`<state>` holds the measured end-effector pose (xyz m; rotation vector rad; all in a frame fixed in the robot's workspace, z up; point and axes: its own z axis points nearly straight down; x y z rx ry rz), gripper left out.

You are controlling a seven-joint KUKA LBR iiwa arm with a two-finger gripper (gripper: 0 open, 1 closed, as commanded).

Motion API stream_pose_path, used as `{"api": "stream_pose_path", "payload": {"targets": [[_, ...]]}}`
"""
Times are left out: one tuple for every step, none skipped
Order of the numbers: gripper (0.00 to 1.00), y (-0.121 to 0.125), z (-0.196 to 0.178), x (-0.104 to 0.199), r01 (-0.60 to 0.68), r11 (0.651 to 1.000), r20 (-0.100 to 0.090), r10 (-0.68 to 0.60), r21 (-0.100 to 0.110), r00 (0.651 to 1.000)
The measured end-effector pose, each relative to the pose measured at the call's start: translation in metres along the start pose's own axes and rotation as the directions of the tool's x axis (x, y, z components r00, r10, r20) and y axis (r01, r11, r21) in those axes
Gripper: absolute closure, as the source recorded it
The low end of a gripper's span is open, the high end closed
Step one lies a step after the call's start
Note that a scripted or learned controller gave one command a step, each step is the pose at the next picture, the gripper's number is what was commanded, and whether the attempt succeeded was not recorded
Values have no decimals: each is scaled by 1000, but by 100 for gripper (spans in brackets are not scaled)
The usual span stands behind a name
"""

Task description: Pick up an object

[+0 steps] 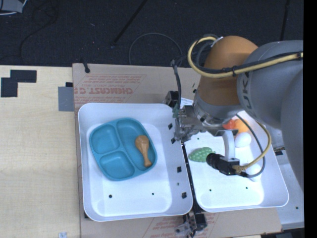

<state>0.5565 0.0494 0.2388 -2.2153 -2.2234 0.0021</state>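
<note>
Our arm leans in from the right, wrist low over the right bin (pixel 257 200), gripper (pixel 182 133) near the divider. We can't tell its grip state. A bumpy green object (pixel 200 154) lies just beside it, long axis roughly left-right. In the left bin (pixel 124 207), a glossy drumstick (pixel 144 149) rests on a blue tray (pixel 106 143).

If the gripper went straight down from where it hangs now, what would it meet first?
Probably the inner wall of the right bin near the seam between the bins, since the gripper hangs over that edge. The green object lies just beside that line; depth is unclear from this slanted view.
</note>
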Motion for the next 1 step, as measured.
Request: {"api": "stream_pose_path", "payload": {"targets": [[100,30,16,46,-1,1000,1,1,-1,1000]]}}
